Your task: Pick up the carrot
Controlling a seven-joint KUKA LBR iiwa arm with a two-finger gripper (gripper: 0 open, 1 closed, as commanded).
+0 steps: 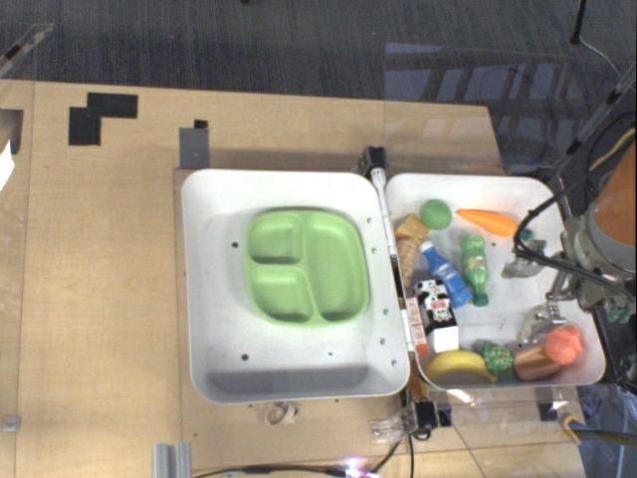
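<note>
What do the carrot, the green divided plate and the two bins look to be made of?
The carrot looks like moulded toy plastic: uniform orange, smooth, no leaves. The green divided plate appears to be matte plastic, with an even colour and soft rounded compartment edges. The two bins seem to be white plastic or coated metal; which one cannot be told.

grey arm (609, 235), orange band, black cables

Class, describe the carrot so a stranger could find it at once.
Look in the right-hand white bin, along its far edge. The orange tapered carrot lies there beside a round green ball; it is the only long, pointed orange item.
</note>
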